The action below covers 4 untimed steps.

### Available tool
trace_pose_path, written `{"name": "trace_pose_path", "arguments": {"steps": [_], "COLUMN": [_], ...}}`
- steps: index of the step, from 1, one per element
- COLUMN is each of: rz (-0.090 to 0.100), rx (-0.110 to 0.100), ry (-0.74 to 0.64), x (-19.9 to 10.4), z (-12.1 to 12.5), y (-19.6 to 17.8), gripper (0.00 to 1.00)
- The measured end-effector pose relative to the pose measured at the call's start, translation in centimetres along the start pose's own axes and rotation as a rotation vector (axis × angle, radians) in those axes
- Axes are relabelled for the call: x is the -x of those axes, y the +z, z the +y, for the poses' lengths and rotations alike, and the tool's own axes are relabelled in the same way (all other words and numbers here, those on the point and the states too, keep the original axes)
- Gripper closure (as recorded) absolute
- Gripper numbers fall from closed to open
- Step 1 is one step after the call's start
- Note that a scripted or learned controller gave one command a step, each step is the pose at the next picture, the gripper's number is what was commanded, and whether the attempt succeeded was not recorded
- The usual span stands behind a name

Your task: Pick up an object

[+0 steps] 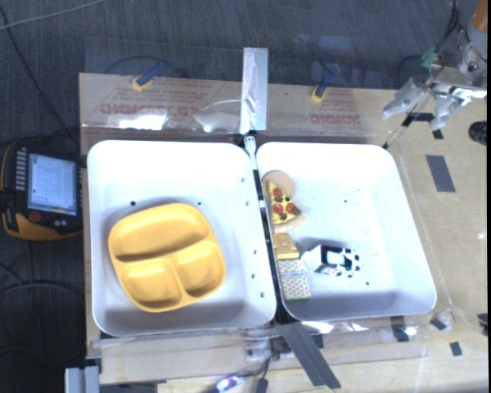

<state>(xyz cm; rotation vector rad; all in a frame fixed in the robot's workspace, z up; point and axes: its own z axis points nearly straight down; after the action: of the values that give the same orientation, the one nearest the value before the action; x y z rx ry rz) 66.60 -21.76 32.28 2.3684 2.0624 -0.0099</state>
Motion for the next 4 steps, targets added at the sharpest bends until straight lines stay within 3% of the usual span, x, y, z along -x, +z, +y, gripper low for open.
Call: {"name": "trace_pose_path", "arguments": {"steps": [1, 2, 3, 4], "rz": [-0.006, 0.0, -0.007, 0.0], "rx": [-0.005, -0.002, -0.006, -0.004], "ry": [-0.003, 0.437, 0.435, 0.376], "x": [-0.1, -3.0, -3.0, -1.0], "z": [0.1, -2.7, -2.6, -1.6], "y": [-0.6, -10.8, -11.5, -6.6], "gripper": [1.0, 1.0, 1.0, 1.0]}}
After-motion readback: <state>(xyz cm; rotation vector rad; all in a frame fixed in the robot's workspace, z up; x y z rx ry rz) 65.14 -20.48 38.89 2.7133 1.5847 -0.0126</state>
